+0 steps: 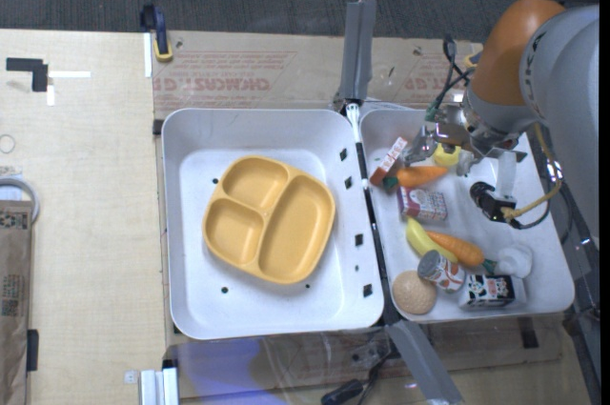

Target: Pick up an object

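Observation:
The right bin point(553, 293) holds several toy foods. An orange carrot point(420, 174) lies near its top left beside a red-brown bottle point(386, 168). Below them are a pink packet point(425, 204), a yellow banana point(417, 236), a second carrot point(457, 248), a small can point(440, 272), a round bread roll point(414, 293) and a black-and-white carton point(491, 290). My gripper point(445, 146) hangs low over the bin's upper part, just above the first carrot. A small yellow item point(446, 155) shows right under it; whether it is gripped is unclear.
The left bin point(186, 203) carries a yellow divided plate point(270, 218). A grey divider post point(357, 50) rises between the bins at the back. The arm's orange band point(510, 41) and black cable point(496, 203) overhang the right bin's right side.

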Tool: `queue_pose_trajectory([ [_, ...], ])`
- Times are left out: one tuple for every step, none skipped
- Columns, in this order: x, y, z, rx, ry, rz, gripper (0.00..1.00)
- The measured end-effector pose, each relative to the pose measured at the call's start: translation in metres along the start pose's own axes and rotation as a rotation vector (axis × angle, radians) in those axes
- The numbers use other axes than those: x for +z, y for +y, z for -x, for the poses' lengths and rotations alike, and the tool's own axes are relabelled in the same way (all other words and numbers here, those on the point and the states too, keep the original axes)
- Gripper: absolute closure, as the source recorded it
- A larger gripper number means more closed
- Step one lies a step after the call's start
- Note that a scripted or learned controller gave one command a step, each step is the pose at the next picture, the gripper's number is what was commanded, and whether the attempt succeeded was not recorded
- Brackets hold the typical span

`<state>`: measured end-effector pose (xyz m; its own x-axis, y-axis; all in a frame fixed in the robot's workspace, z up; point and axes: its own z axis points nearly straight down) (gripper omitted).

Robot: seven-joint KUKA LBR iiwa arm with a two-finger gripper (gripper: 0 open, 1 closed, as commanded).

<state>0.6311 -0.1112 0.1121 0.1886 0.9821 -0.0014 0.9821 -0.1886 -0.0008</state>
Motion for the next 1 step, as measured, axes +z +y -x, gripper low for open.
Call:
queue_pose_trajectory([
  [0.0207,-0.0576,0.0375,-0.257,0.001,-0.001,0.00],
])
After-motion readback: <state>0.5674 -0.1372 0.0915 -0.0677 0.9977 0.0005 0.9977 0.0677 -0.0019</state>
